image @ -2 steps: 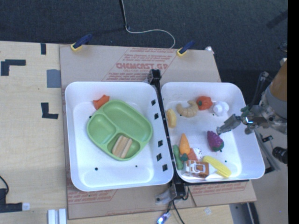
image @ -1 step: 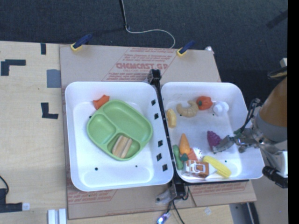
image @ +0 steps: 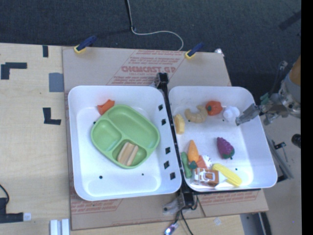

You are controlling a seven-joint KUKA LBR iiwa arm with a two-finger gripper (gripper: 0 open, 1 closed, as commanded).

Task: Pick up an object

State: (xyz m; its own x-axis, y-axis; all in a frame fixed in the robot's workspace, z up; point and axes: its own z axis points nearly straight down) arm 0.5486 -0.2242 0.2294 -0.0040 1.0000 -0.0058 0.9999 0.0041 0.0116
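Observation:
The right bin (image: 254,146) holds several toy foods. Among them are a red-orange tomato (image: 213,107), a tan peanut-shaped piece (image: 195,114), a yellow piece (image: 179,124) and a small white object (image: 230,113). Nearer the front lie purple grapes (image: 225,147), a carrot (image: 193,151), a yellow corn cob (image: 228,175) and a red and white box (image: 205,176). My gripper (image: 244,115) reaches in over the bin's right rim. Its tip is just right of the white object and above the grapes, and I see nothing held in it.
The left bin (image: 83,170) bears a green divided plate (image: 125,131) with a tan slice (image: 128,153) in one compartment. An orange piece (image: 105,106) lies behind the plate. A divider with black clips (image: 168,131) separates the bins. The arm (image: 288,99) stands at the right.

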